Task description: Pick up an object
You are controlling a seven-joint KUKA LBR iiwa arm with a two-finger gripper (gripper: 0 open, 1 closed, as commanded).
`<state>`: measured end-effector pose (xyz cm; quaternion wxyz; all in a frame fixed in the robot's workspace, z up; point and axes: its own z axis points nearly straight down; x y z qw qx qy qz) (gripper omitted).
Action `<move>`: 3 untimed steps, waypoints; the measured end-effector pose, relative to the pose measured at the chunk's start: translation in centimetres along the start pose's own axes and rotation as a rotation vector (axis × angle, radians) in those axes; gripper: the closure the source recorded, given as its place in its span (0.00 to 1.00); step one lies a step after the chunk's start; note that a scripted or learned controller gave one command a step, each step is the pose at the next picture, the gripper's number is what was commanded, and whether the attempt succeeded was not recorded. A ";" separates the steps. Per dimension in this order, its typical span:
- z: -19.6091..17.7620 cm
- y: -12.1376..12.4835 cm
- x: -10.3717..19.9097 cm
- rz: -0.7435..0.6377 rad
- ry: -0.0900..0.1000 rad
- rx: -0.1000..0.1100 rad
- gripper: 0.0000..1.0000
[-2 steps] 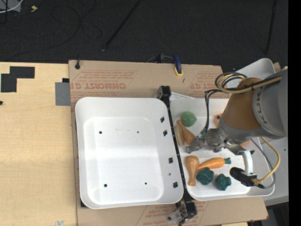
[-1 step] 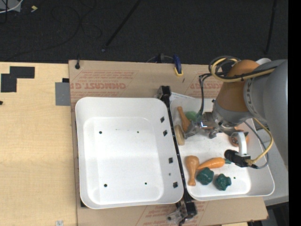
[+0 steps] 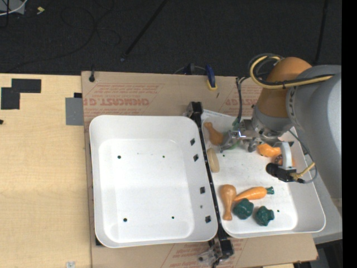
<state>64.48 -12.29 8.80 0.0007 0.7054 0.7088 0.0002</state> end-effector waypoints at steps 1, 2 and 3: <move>0.1 -0.1 2.0 0.002 0.002 0.005 0.00; 0.1 -1.5 3.6 0.003 0.002 0.007 0.00; -10.6 0.1 11.9 0.005 -0.004 -0.005 0.00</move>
